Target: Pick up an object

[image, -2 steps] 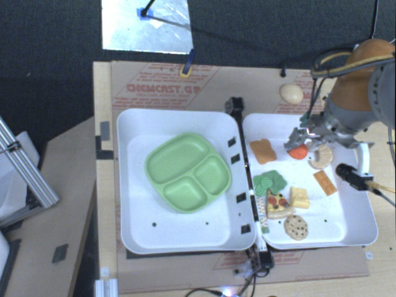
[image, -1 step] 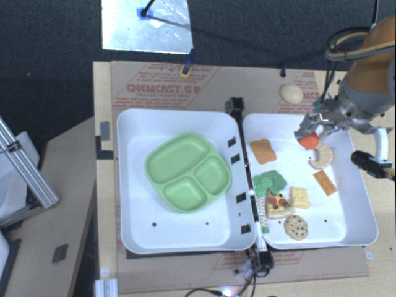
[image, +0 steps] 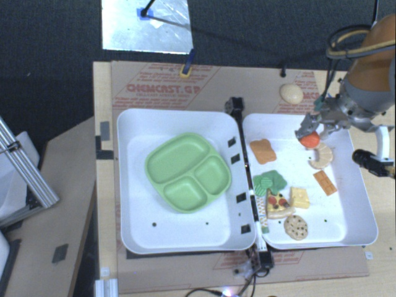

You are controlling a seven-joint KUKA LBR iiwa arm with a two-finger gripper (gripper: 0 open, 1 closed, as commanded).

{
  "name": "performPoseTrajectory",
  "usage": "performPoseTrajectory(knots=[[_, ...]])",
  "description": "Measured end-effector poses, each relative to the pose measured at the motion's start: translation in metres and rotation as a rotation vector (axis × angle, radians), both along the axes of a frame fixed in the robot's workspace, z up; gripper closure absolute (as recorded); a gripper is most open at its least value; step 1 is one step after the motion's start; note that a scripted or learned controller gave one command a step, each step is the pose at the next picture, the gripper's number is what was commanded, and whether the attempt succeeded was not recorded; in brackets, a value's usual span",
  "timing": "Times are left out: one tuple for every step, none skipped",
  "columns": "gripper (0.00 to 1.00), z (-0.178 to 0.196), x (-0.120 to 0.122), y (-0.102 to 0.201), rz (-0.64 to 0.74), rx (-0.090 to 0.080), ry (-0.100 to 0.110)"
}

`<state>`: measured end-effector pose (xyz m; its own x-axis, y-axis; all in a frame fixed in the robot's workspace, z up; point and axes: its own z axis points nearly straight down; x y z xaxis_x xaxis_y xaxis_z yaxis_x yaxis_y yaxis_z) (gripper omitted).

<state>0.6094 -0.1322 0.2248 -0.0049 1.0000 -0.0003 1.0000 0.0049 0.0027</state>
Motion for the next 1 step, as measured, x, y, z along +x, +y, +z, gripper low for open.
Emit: performPoseTrajectory(knots=[[1.0, 0.003, -0.025, 0.0476, 0.003, 0.002, 0.003]])
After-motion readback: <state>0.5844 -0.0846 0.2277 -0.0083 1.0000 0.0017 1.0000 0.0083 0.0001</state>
